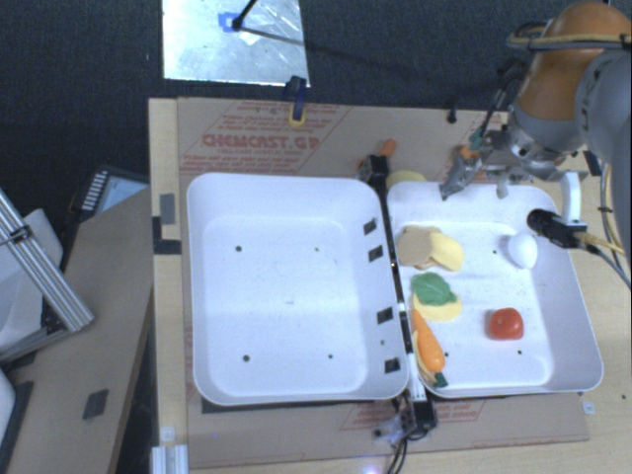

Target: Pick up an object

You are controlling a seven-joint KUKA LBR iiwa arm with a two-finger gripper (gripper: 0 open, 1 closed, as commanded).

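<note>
**Arm poised at the far rim of the right bin, nothing gripped**

Two shallow white bins are set side by side on a cardboard-covered bench [257, 126]. The left bin [286, 284] is taken as the landmark. The right bin [568, 349] is butted against its right wall, and all the loose objects are gathered there, presumably as picking stock.

The arm [573, 57] is seen well to the right of the left bin, above the far rim of the right bin. Its gripper [478, 178] is pointed down near that rim; the finger spread cannot be told from this view, and nothing is seen held in it.

Just beside the left bin's right wall, a tan-and-yellow piece [431, 249], a green-topped yellow piece [434, 298] and a toy carrot [428, 346] are lined up. The carrot's long axis is laid roughly parallel to that wall, its green end pointing toward the near edge. Farther right, a white egg-like object [519, 251] and a red tomato-like object [506, 324] are placed apart, which is judged to favour an uncrowded grasp.
</note>
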